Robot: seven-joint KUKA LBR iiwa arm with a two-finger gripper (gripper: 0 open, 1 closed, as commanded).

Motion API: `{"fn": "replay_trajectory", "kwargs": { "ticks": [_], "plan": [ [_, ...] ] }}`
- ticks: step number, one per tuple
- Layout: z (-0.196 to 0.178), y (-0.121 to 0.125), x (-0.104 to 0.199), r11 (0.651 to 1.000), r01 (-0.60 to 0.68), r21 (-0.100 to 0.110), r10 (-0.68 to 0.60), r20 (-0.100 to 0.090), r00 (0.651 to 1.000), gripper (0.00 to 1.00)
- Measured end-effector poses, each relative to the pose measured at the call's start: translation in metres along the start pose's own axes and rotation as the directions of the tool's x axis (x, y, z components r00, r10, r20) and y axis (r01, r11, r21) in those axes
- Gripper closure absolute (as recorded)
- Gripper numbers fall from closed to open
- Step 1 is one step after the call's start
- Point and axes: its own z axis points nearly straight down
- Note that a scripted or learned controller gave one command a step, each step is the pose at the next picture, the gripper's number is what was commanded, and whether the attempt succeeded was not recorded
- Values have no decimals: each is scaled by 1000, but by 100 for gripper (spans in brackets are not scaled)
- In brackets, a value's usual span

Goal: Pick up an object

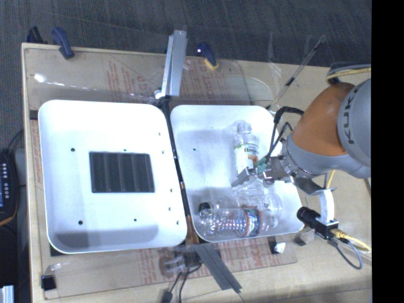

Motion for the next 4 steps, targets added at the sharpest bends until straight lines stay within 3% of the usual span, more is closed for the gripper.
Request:
{"fn": "replay_trajectory", "kwargs": {
  "ticks": [1, 2, 3, 4],
  "plan": [
    [-82, -5, 8, 995, -101, -5, 101, 1, 995, 0],
    [22, -5, 28, 994, -105, 2, 105, 0, 995, 0],
    [-9, 14, 7, 1000, -25, -2, 25, 1, 1000, 0],
    [41, -3, -12, 998, 42, -38, -41, 25, 999, 0]
  ]
}}
